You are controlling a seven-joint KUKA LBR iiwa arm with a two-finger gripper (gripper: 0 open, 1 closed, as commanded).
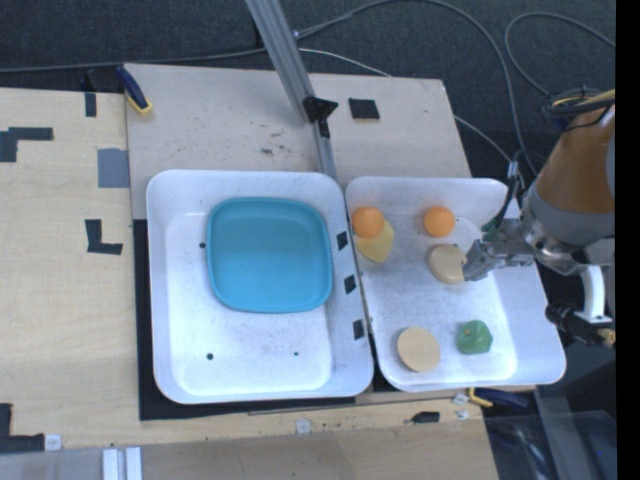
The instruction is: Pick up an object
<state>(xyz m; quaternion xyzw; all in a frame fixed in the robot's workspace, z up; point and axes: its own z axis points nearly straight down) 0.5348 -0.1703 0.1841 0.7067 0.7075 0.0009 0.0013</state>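
- Setting: a robotics laboratory test cell.
- Plywood counter [60, 298] carries black tape markers to the left of the two white bins [165, 268].
- Aluminium mounting rail [285, 58] rises behind the bins.
- Loose cables [480, 28] run across dark floor beyond the counter.

The arm [575, 183] comes in from the right edge of the camera view, its orange band uppermost and the grey wrist section below it, angled down and to the left. At its end the dark gripper [478, 261] sits low, pointing leftward. Whether its jaws are apart or together cannot be made out. A black-and-white fitting [585, 313] projects beneath the wrist
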